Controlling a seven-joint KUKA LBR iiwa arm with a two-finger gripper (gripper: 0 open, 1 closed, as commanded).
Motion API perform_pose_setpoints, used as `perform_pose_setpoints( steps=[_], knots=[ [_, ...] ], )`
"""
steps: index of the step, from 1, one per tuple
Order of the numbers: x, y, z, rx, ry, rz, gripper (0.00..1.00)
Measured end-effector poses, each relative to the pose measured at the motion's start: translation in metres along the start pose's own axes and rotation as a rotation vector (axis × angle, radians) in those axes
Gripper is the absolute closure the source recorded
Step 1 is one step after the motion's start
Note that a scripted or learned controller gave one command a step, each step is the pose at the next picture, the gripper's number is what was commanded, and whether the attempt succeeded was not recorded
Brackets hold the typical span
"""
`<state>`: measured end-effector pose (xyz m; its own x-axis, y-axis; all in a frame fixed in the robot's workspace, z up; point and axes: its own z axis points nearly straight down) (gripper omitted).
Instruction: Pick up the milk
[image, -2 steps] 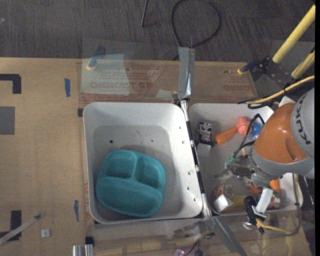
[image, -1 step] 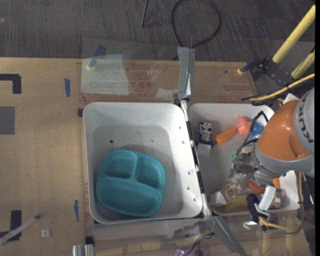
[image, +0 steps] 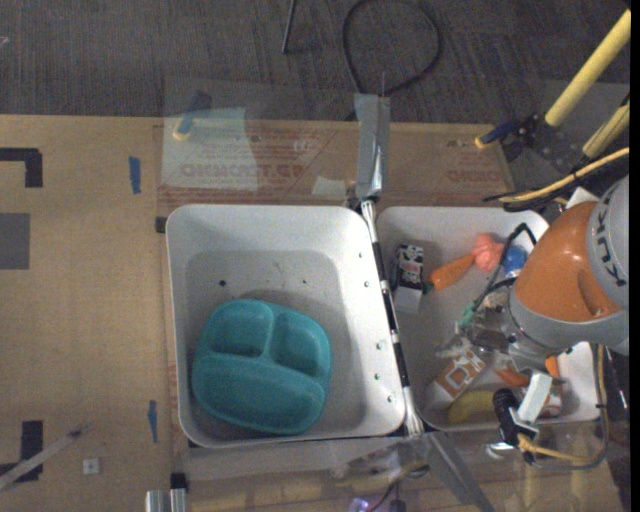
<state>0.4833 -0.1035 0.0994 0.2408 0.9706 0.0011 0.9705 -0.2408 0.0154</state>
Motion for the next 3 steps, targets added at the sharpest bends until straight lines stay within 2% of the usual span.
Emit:
perform_pose_setpoints(
  steps=[1,2,3],
  knots=[
    [-0.001,0.001,-0.009,-0.002,-0.001,0.004,1.0],
    [0.064,-0.018,-0.098,0.017,-0.004,0.228,1.0],
    [0.096,-0.027,-0.085,0.02,0.001,-0.231,1.0]
  ],
)
